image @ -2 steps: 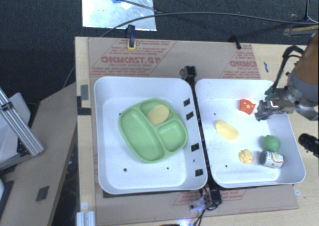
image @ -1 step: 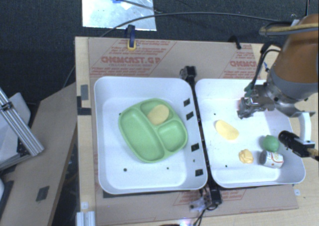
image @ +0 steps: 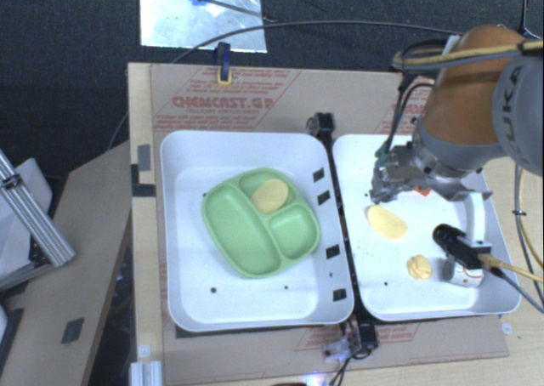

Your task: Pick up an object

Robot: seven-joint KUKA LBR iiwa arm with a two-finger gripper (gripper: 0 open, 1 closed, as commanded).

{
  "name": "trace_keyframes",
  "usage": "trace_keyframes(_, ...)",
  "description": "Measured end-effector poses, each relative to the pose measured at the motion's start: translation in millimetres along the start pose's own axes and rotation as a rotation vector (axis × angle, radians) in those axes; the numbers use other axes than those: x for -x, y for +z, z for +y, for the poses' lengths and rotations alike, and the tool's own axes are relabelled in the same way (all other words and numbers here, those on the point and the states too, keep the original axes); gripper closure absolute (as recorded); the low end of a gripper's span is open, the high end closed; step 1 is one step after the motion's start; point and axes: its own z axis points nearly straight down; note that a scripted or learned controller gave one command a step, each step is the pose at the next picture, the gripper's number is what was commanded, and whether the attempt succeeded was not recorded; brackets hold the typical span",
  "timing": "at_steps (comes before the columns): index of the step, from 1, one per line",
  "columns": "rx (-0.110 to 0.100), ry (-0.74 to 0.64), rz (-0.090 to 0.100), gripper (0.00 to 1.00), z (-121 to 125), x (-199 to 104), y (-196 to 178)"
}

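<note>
Pale yellow oval pieces lie apart: one (image: 387, 223) on the right white bin's (image: 365, 291) floor beside the gripper (image: 381, 191), a smaller knobbly one (image: 418, 267) nearer the front, another (image: 271, 195) in the green divided plate's (image: 246, 244) top compartment inside the left white bin (image: 187, 206). The gripper hovers just above the first piece; whether it is open or closed cannot be told.

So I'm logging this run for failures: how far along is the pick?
Not lifted yet. One yellow piece already sits in the green divided plate in the left bin. The gripper is low over the right bin, just above the pale yellow piece; nothing visible between its fingers. Left: grasp and lift it. A smaller yellow item lies nearby.
</note>
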Motion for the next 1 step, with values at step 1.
trace_keyframes(1, 0.000, 0.000, 0.000, 1.00, -6.5, -54.7, 13.8)
